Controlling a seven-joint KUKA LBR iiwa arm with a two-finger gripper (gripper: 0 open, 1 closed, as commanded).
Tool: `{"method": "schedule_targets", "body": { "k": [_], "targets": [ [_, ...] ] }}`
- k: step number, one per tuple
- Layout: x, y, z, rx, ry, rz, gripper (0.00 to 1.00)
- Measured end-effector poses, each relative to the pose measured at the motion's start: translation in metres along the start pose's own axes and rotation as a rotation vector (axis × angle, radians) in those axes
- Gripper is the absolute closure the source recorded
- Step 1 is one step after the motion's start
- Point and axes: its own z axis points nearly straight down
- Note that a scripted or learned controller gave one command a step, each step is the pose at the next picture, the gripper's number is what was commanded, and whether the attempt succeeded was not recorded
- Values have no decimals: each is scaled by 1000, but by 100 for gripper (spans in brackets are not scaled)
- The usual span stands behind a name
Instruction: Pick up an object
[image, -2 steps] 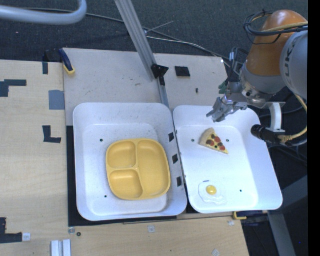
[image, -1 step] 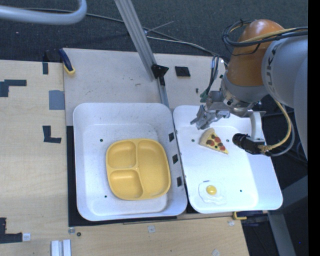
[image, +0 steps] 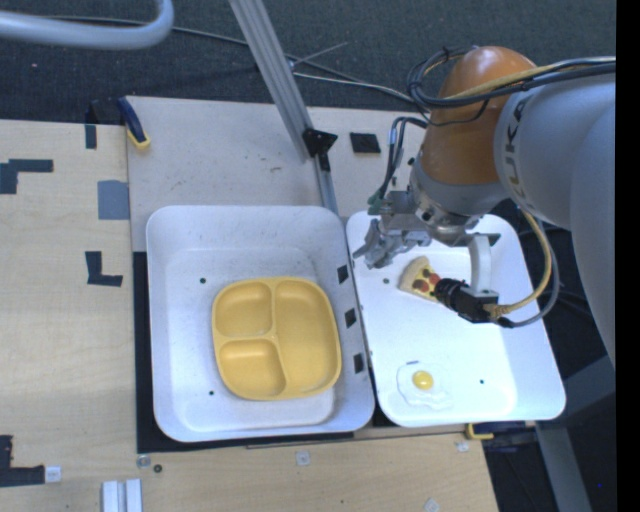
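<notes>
Could not tell the state of the gripper (image: 378, 248), blurred and half hidden beneath its own wrist. Counted one toy pizza slice (image: 420, 277) just beside the gripper, apart from it, lying in the right bin (image: 505, 350). Counted one fried egg (image: 422, 383) farther off in that bin. Found one yellow three-compartment plate (image: 275, 337) farthest away, in the left bin (image: 180, 300).

1. The divided plate (image: 276, 337) lies in the left bin (image: 170, 300).
2. The pizza slice (image: 420, 277) lies far in the right bin (image: 520, 370).
3. The fried egg (image: 421, 385) lies near, well apart from it.
</notes>
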Motion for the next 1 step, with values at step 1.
{"method": "schedule_targets", "body": {
  "k": [1],
  "targets": [
    [53,-14,-4,0,0,0,100]
  ]
}}
